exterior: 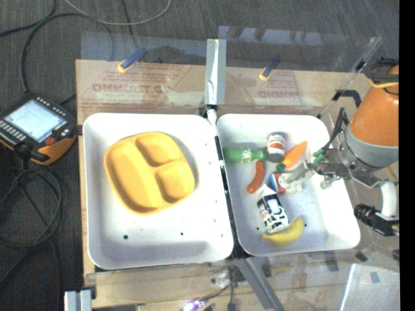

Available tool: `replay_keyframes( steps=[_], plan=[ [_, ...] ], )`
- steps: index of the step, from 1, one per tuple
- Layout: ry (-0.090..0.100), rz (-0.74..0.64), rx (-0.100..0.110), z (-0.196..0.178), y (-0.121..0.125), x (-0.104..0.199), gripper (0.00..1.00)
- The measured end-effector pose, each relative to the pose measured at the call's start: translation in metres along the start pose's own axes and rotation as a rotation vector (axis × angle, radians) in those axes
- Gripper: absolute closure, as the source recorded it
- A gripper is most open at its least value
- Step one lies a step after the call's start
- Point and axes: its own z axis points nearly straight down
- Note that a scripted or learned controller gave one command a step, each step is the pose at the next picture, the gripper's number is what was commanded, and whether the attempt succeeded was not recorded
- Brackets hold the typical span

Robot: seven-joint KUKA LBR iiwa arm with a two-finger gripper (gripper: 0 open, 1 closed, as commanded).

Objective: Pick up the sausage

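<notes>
While the grey arm with its orange band (381, 118) reaches in from the right, the pincer (299, 173) is seen low over the right bin (337, 229), just beside the sausage (257, 177); whether it is released or clenched cannot be told, as its tips are blurred among the items. The sausage, a smooth, slim, slightly curved orange-red piece, lies near the middle of the right bin, below the green bottle (244, 154) and left of the pincer. The green bottle is laid on its side, glossy, with a pale label whose writing is too small to be read. A small can (276, 146) with a red and white wrap is set just right of the bottle's end, and a tapered orange carrot (294, 155) is tilted beside it. A dark carton (273, 213) with white lettering that cannot be read rests lower down, touching a curved yellow banana (286, 233). In the left bin (130, 248), a moulded yellow tray (150, 172) with three rounded compartments is placed. Both bins are shallow, white and matte with rounded corners. Faint reddish print on the cardboard-coloured worktop (162, 86) cannot be made out.
</notes>
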Motion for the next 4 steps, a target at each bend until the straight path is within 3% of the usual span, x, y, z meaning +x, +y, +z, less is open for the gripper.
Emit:
replay_keyframes(
  steps=[1, 4],
  plan=[
    [0.0, -0.003, 0.0, -0.009, 0.001, 0.001, 1.0],
    [0.002, -0.01, 0.0, -0.035, 0.005, 0.005, 1.0]
  ],
)
